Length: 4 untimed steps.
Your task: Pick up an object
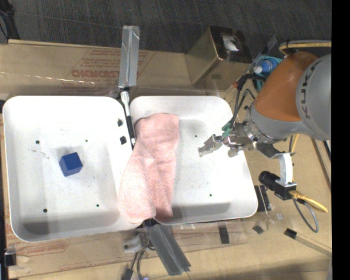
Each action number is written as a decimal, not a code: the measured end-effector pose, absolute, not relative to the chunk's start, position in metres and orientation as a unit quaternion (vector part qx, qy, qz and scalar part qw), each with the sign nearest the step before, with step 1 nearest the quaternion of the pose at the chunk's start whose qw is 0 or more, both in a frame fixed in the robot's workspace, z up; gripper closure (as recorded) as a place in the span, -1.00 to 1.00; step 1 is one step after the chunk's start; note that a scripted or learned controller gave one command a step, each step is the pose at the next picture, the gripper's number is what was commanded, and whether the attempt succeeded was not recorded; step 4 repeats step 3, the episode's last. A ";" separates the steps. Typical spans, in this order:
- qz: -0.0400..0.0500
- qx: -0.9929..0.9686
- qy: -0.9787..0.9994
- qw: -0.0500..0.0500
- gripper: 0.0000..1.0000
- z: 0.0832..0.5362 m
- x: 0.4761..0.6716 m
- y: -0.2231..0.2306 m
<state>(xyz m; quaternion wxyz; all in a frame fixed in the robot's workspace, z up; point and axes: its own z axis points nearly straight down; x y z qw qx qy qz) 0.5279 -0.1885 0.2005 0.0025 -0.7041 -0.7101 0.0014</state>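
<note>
Gripper point(207, 147) hangs just right of the pink towel point(151, 167), fingers seemingly closed on nothing; blue cube point(71, 163) lies well left.

Pink towel point(151, 165) hides the bins' shared rims beneath it. Pincer point(208, 147) beside the towel is too blurred to resolve. Arm point(297, 98) truncated at right.

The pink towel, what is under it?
The pink towel drapes over the divider between the left bin and the right bin, covering both rims. Anything beneath its folds is hidden.
</note>
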 end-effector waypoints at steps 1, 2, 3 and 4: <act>0.001 -0.722 -0.692 0.002 -1.00 0.091 0.528 -0.094; 0.002 -0.721 -0.693 0.002 1.00 0.100 0.528 -0.095; 0.000 -0.675 -0.737 0.001 1.00 0.205 0.524 -0.113; 0.000 -0.675 -0.737 0.001 1.00 0.205 0.524 -0.113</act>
